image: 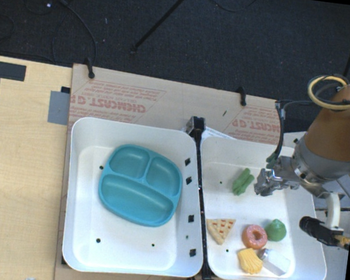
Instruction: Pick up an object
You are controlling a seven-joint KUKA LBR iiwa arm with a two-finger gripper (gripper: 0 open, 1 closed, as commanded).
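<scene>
Yellow corn-like toy [249, 261] lies nearest the camera, at the front of the right bin [310, 278], with a small grey-white piece [273, 262] touching its right side. Taking the pink doughnut [254, 236] as the landmark: the corn sits just in front of it, a waffle wedge [220, 229] lies just to its left, a green ball [275, 230] sits touching or nearly touching its right side, and a green pod-shaped toy [242, 181] lies well behind it and to the left, toward the back of the bin.

By my reading the pick has not happened yet: every toy rests on the bin floor and nothing hangs from the hand [266, 183]. The hand sits low over the bin, behind the doughnut and just to the right of the green pod, which looks like the nearest candidate. Whether the hand is spread or closed I cannot tell; it is too small and dark. Left to do: settle on a toy, grasp, lift. Far left of the doughnut, the left bin [76, 245] carries a blue divided plate [141, 184].
</scene>
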